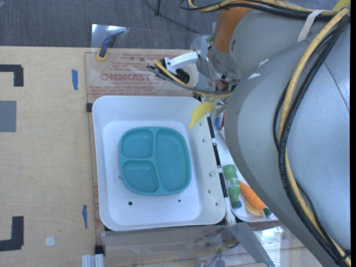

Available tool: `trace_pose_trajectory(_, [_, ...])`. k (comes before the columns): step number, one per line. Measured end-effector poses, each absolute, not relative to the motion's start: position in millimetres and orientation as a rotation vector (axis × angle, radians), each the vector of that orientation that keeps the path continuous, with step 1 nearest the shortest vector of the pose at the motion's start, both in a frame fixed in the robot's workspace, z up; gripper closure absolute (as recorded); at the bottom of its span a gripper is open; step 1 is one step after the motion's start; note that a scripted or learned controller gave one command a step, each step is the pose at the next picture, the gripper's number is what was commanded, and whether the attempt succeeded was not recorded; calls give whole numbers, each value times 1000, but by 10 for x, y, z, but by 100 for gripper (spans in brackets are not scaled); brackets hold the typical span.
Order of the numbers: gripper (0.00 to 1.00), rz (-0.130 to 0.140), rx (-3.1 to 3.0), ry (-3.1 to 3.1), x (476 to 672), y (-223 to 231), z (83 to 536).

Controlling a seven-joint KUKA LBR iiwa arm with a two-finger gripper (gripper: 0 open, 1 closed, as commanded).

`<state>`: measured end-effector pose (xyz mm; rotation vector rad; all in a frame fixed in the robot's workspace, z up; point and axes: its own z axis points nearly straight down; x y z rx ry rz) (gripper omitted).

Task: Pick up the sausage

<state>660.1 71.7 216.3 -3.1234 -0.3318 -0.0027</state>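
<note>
Camera view, entry one: the arm (289, 121). I see its grey bulk covering the right half of the frame, orange band at the top, black and yellow cables looped along it. It hangs over the right-hand bin (240, 211), which I judge puts the wrist above the bin with the pickable items. Whether the pincer is open, closed or gripping I cannot tell from here.

Entry two: left bin (150, 216), white and shallow, centre of frame. A teal divided plate (155, 160) lies flat in it, three compartments.

Entry three: a yellow banana-like piece (199, 113) at the upper right corner of the left bin, against the rim.

Entry four: a sliver of the right bin, lower right of centre. A green bottle-shaped toy (231, 183) and an orange carrot-like toy (252, 198) lie side by side there.

Entry five: the sausage. I cannot pick it out; I presume it sits under the arm in the right bin.

Entry six: the surface. Pale wooden bench (44, 149) with black and blue tape marks at left, a printed board (125, 74) above the bins, dark floor (83, 4) along the top.
</note>
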Motion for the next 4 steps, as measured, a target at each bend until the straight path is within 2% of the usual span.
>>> trace_pose_trajectory(1, [100,-4,-3105,-475,6594,1773,2807])
trace_pose_trajectory(2, [100,-4,-3053,-743,6299,2245,4349])
trace_pose_trajectory(3, [100,-8,-3055,-738,6312,2230,4439])
trace_pose_trajectory(4, [100,1,-3122,-351,6146,2220,3411])
